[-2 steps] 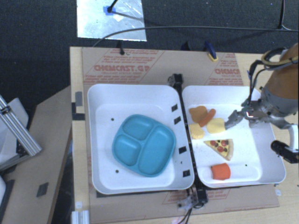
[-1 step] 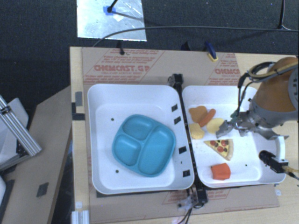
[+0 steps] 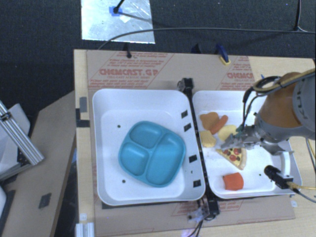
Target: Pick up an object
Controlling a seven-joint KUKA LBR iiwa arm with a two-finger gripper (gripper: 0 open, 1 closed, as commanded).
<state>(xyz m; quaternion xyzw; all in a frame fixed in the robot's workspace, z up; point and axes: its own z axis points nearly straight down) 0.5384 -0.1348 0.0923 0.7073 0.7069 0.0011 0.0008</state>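
Although several toy foods crowd the right bin [image 3: 296,181], the pizza slice [image 3: 234,156] at its centre looks the likeliest pick, since the gripper [image 3: 236,141] sits right at its upper edge. It seems a light, stiff, flat plastic piece, likely slick, so pinching across its narrow sides near the crust should hold better than grabbing the tip. Whether the gripper touches the slice or merely hangs above it cannot be told, nor how far apart its tips stand. Just up-left lie yellow pieces [image 3: 217,135] and orange pieces [image 3: 214,121], close enough to get nudged. A red piece [image 3: 233,181] rests lower, well apart. Left of centre, the other bin [image 3: 106,112] carries a blue divided plate [image 3: 152,153].
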